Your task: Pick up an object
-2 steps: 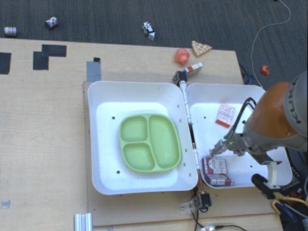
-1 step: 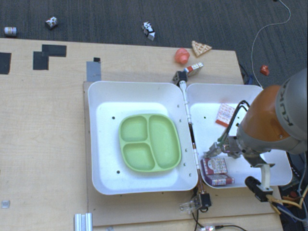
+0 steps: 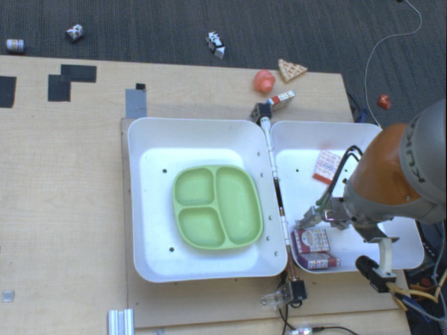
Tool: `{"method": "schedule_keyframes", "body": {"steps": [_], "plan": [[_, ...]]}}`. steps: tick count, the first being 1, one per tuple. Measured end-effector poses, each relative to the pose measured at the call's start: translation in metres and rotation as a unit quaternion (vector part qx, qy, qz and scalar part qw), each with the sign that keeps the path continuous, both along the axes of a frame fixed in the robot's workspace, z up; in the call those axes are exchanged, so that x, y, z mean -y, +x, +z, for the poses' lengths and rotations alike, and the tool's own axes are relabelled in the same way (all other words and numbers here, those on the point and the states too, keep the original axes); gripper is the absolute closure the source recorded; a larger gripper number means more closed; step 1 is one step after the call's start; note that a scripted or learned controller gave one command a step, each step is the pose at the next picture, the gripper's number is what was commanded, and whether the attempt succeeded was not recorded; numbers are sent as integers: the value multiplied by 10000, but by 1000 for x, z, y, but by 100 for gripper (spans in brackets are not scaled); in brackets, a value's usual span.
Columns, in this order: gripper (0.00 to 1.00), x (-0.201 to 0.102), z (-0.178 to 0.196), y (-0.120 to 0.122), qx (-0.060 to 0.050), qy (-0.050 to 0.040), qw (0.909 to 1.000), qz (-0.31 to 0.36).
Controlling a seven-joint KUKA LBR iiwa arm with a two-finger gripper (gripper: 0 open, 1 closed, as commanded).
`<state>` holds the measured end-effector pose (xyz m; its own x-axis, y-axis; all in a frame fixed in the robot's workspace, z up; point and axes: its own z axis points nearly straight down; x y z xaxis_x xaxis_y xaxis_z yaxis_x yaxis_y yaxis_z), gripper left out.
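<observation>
Gripper (image 3: 312,220) low over red-and-white packet (image 3: 316,246); right bin (image 3: 293,160).

End effector (image 3: 312,220) above red packet (image 3: 314,247)

Bright, even overhead light; the white bins (image 3: 202,135) glare slightly, shadows stay soft, and the whole view looks mildly grainy.
</observation>
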<state>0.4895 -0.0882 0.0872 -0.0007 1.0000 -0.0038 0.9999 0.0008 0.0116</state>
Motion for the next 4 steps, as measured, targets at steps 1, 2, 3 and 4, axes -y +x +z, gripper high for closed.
{"method": "schedule_keyframes", "body": {"steps": [1, 2, 3, 4], "plan": [[100, -1, 11, 2, 30, 2, 10000, 11], [0, -1, 11, 2, 28, 3, 10000, 12], [100, -2, 22, 4, 49, 5, 10000, 25], [100, -83, 98, 4, -38, 28, 10000, 21]]}}
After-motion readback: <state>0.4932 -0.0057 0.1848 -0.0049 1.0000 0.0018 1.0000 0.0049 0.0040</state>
